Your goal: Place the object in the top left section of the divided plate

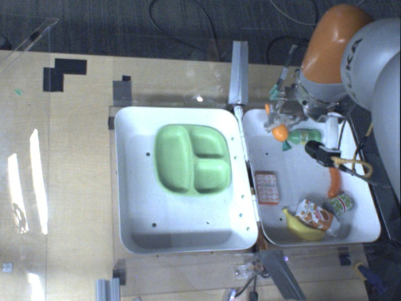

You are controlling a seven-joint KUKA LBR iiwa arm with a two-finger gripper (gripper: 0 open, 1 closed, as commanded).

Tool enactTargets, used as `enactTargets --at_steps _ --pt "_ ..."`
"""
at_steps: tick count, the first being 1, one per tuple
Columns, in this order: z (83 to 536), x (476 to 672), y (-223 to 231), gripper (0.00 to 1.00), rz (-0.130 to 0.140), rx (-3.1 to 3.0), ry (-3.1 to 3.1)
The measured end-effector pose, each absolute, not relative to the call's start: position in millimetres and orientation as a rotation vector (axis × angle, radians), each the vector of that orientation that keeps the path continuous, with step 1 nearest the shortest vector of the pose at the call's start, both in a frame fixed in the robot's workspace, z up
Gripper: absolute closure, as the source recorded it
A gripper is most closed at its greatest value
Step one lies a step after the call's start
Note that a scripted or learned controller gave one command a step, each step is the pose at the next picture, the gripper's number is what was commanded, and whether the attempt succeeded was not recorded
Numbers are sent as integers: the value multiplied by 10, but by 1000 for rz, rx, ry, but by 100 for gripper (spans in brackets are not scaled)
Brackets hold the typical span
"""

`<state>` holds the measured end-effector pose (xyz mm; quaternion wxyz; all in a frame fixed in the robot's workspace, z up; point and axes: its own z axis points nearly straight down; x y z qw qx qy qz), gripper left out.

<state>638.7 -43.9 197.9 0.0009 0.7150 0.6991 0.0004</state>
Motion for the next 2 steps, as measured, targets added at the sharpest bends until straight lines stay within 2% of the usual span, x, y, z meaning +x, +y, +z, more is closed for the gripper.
enactTargets --at_steps 1,2 --pt "1968 6254 625 100 3 2267 2174" --pt "1969 6254 622 0 2 2268 2173"
